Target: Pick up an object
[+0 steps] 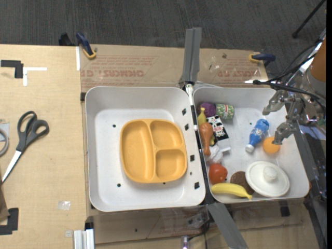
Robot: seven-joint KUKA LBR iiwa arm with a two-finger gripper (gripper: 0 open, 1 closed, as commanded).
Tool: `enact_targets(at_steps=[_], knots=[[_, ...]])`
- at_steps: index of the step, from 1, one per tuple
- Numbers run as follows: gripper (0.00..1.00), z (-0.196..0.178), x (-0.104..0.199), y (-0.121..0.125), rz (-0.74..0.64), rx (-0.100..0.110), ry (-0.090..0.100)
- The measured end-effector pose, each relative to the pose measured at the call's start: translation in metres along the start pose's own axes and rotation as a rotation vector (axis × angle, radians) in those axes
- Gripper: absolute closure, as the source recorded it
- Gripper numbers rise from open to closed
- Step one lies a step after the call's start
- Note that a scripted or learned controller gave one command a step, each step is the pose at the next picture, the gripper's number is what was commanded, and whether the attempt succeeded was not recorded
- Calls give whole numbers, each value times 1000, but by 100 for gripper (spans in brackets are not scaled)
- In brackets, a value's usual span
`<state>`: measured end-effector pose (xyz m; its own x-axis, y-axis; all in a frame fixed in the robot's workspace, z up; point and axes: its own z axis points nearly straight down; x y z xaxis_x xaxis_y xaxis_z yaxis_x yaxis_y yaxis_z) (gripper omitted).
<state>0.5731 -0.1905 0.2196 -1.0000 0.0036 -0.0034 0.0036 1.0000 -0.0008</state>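
Note:
The right bin (297, 154) holds many small objects. A blue and white bottle (258, 134) lies near its middle, with an orange ball (271, 146) beside it. My gripper (276, 122) hangs over the bin's right part, just right of the bottle and above the ball. Its fingers (271, 106) are spread open with nothing between them. A round white lidded dish (267, 179), a banana (232, 190), a brown disc (239, 179) and a red tomato (218, 173) lie along the front.
A purple item (207, 109), a green can (224, 111), a patterned card (217, 128) and an orange-brown piece (207, 136) crowd the right bin's left wall. A yellow divided plate (154, 150) lies in the left bin (98, 139). Scissors (26, 133) rest on the bench at left.

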Motion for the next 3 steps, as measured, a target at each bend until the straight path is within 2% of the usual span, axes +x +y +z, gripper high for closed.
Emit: enact_targets(at_steps=[1, 2, 3], knots=[[0, 126, -17, -30, 222, 1, -2], [0, 127, -5, -31, 364, 0, 2], [0, 127, 12, -21, 422, 0, 1]])
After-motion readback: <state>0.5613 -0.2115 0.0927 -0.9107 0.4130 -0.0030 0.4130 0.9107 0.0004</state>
